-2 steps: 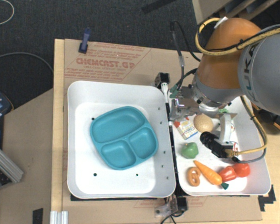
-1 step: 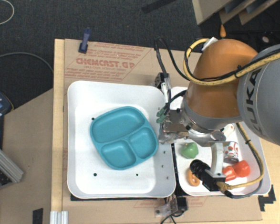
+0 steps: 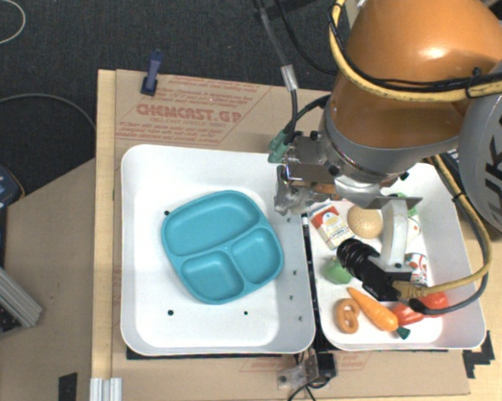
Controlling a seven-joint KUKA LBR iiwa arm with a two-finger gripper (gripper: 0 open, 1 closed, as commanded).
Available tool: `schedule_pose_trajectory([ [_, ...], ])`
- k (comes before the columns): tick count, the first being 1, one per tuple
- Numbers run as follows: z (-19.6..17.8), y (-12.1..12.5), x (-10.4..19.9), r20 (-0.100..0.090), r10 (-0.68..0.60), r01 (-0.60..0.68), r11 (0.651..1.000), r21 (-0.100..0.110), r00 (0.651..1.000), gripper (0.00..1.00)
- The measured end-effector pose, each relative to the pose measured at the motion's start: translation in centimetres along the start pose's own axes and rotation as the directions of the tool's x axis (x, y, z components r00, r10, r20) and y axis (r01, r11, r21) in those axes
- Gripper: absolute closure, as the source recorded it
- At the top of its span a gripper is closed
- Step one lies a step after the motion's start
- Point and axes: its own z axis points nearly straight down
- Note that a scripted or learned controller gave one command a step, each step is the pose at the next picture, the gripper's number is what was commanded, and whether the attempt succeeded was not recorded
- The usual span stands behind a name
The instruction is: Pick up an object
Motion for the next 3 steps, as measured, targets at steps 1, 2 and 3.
schedule_pose_trajectory([
  [1,-0.4,0.0,-0.3,0.006,0.006,-0.007,1.0,0.012,1.0,1.0],
  [2,-1.4,0.0,-0.3,0.007,0.006,-0.006,1.0,0.011,1.0,1.0],
  [3,3.4,-0.2,-3.3,0.008,0.012,-0.012,1.0,0.02,1.0,1.0],
])
